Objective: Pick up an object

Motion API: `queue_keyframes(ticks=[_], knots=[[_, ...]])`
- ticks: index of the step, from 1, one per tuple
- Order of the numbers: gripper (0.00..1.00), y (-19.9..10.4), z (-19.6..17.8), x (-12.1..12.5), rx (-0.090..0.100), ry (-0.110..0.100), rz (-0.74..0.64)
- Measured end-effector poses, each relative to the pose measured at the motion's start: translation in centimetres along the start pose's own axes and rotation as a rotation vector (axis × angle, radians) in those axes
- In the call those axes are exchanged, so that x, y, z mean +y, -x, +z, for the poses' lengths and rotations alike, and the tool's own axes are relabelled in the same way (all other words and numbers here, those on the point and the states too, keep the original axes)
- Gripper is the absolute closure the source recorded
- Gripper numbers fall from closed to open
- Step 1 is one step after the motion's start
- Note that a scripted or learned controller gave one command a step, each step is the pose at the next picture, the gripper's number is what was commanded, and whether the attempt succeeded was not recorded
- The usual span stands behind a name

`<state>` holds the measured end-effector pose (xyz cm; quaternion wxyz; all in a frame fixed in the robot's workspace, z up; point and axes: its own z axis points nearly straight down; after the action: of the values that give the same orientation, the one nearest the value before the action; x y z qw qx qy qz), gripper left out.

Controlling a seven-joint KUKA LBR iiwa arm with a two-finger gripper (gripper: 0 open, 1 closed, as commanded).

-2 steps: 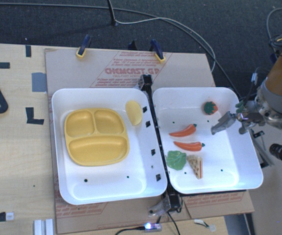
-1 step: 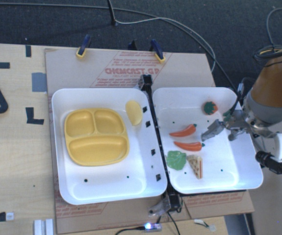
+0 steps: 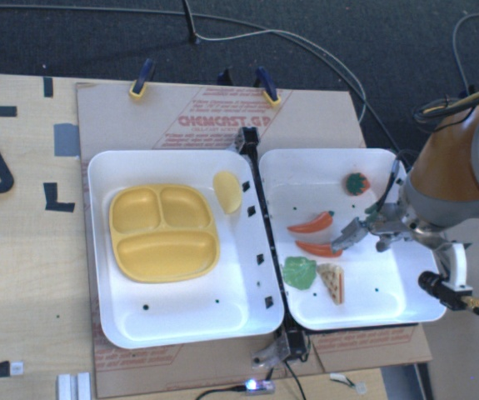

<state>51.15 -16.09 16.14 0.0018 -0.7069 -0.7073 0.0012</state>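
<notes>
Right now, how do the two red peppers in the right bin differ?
The upper red pepper lies apart from the tool, while the lower red pepper has the tool tip right at its right end. The upper pepper tilts up toward the right and shows a dark stem end; the lower pepper lies flatter, its right end hidden by the tool. Both are slim, red-orange and rest on the right bin floor.

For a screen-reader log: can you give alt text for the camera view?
The robot's hand reaches into the right bin beside two red peppers, a green leafy item and a sandwich wedge. The left bin holds a yellow divided plate.
</notes>
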Motion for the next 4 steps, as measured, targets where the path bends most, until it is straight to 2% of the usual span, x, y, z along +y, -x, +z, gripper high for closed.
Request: queue_keyframes(ticks=[1, 2, 3, 4], knots=[[0.0, -0.8, 4.7, 0.4, 0.0, -0.001, 0.0], [1.0, -0.7, 3.5, 0.5, -0.001, 0.003, 0.0], [1.0, -0.9, -0.7, 0.8, -0.001, 0.007, 0.0], [1.0, -0.6, -5.7, -0.1, -0.002, 0.008, 0.0]])
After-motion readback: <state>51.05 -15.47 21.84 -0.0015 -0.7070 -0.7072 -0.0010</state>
